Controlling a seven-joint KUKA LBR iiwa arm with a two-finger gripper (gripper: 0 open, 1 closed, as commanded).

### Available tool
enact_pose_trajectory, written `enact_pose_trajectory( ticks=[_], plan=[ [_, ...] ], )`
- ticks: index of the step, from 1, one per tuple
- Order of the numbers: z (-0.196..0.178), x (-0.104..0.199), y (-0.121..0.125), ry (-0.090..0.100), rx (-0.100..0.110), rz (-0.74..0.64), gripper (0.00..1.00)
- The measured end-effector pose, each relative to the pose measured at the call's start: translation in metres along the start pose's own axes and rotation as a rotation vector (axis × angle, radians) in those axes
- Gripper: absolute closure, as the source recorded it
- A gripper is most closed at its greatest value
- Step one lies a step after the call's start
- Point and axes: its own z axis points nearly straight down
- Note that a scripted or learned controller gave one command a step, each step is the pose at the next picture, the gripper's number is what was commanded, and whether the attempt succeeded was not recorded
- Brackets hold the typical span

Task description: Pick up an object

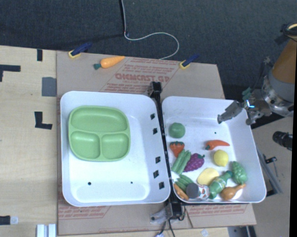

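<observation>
The counter (19,149) carries a brown cardboard sheet (140,78) with two white bins on it. The left bin (106,187) holds a green divided plate (98,133) in its ten o'clock part. The right bin (198,110) holds a heap of toy food toward five o'clock: a green ball (176,129), a strawberry (176,147), purple grapes (194,162), a red chili (217,143), a lemon (220,157), broccoli (238,172) and more, packed close together. The arm (283,72) comes in at three o'clock. Its gripper (230,113) hangs over the bin's two o'clock corner, well apart from the heap, nothing seen between its fingers; whether it is released or clenched I cannot tell. A toy carrot (109,63) lies on the cardboard at twelve o'clock.
</observation>
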Motion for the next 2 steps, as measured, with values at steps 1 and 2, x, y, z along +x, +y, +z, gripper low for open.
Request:
enact_pose_trajectory(
  ticks=[1, 2],
  plan=[
    [-0.2041, 0.049, -0.0287, -0.003, -0.02, -0.005, 0.0],
    [-0.2034, 0.0476, -0.0286, -0.002, -0.002, -0.001, 1.0]
  ],
)
